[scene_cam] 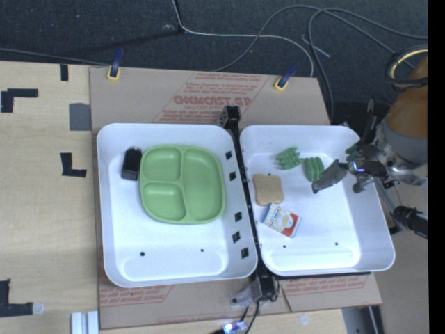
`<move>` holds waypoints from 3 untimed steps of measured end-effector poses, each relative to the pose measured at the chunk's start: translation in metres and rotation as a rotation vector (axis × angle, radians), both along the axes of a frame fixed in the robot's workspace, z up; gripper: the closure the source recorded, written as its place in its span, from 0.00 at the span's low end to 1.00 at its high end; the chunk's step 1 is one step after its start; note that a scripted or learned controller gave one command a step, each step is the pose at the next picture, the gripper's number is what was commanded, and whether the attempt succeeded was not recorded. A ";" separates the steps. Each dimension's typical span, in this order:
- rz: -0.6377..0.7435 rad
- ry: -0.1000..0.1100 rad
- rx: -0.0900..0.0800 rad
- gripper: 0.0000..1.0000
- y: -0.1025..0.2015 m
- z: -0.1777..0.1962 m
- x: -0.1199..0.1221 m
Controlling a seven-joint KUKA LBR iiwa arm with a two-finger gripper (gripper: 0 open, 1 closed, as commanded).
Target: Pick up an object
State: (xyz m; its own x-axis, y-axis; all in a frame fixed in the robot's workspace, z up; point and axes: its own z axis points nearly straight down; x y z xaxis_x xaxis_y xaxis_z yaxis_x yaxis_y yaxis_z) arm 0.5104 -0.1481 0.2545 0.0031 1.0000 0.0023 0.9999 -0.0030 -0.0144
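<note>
Carton (281, 220) is lying nearest us in the right bin (348, 252), light and stiff; we are judging its flat sides the best hold. Beyond, the sponge (268, 188) is looking soft. Gripper (328, 177) is hovering by the green toys (300, 161), its state unclear.

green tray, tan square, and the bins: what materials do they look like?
Green tray: likely moulded plastic, matte, one even colour with smooth rounded compartment ridges.
Tan square: possibly sponge or foam, dull surface with soft rounded corners; too small to be sure.
Bins: probably thin formed plastic, smooth white with slight sheen and rounded rims.
</note>
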 end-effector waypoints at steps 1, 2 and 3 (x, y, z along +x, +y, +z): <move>0.004 -0.013 -0.002 0.00 0.001 0.007 0.002; 0.004 -0.009 -0.002 0.00 0.000 -0.037 0.004; 0.003 -0.009 -0.002 0.00 -0.002 -0.083 -0.004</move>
State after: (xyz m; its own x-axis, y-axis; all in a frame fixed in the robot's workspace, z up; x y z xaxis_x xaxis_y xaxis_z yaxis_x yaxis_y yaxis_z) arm 0.5068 -0.1498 0.1714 -0.0001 1.0000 0.0006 1.0000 0.0001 -0.0057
